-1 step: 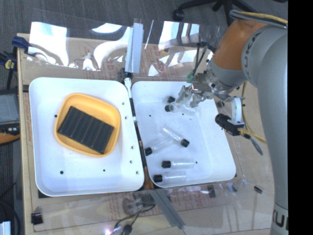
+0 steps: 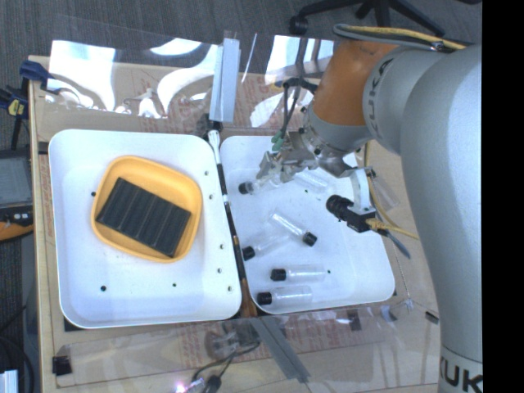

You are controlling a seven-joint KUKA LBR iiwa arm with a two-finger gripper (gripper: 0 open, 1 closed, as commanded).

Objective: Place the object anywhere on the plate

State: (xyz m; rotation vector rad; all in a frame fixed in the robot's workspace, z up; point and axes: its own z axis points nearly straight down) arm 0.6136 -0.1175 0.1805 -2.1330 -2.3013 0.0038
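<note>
A yellow plate (image 2: 184, 191) sits in the left bin (image 2: 74, 285), and a dark ribbed rectangular pad (image 2: 144, 216) lies flat on it. Several clear tubes with black caps lie in the right bin (image 2: 368, 277). One tube (image 2: 255, 184) rests near that bin's upper left, right under my gripper (image 2: 277, 167). The gripper hangs low over the upper left of the right bin, its tip by that tube's clear end. I cannot make out whether it touches the tube.
More capped tubes lie at the middle (image 2: 293, 227), the left (image 2: 264, 244) and along the front (image 2: 300, 275) (image 2: 286, 298) of the right bin. The grey arm with its orange band (image 2: 348, 84) crosses the bin's upper right. A black fitting (image 2: 344, 211) hangs below the wrist.
</note>
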